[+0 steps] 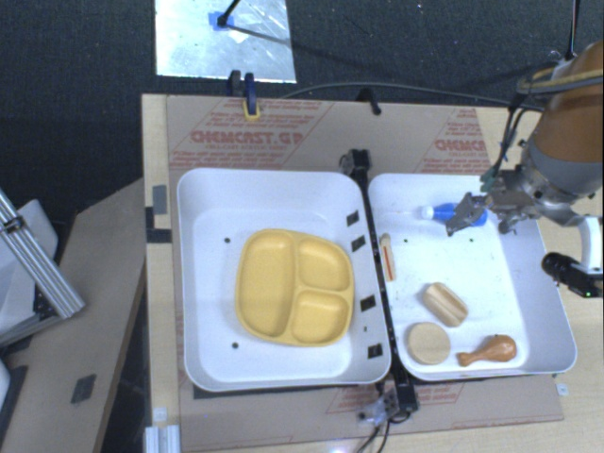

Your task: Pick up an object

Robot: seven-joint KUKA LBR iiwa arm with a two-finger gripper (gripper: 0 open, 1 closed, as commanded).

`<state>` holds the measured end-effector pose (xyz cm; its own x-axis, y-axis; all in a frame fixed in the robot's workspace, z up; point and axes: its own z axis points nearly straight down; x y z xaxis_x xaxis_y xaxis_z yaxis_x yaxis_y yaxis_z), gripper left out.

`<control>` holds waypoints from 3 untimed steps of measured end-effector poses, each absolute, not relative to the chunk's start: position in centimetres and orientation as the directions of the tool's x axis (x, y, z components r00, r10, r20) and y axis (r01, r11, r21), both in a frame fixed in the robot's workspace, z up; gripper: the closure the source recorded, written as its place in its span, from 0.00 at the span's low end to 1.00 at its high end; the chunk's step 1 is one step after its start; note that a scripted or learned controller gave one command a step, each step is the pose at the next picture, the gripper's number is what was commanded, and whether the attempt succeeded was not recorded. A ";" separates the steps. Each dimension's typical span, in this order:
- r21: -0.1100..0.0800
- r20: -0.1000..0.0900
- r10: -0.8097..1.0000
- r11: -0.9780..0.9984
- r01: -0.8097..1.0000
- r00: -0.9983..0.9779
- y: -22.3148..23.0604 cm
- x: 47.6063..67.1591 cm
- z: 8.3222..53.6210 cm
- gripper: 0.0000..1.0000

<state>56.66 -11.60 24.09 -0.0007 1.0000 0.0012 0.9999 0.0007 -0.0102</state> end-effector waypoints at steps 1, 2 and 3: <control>0.002 -0.001 1.000 0.003 1.000 -0.003 -11.6 56.9 24.7 0.00; -0.003 0.001 1.000 0.002 1.000 -0.002 -10.9 56.6 18.6 0.00; -0.003 0.001 1.000 0.002 1.000 -0.002 -10.7 56.4 14.4 0.00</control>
<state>56.36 -10.66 14.40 -0.0016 1.0000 0.0010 1.0000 0.0016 -0.0029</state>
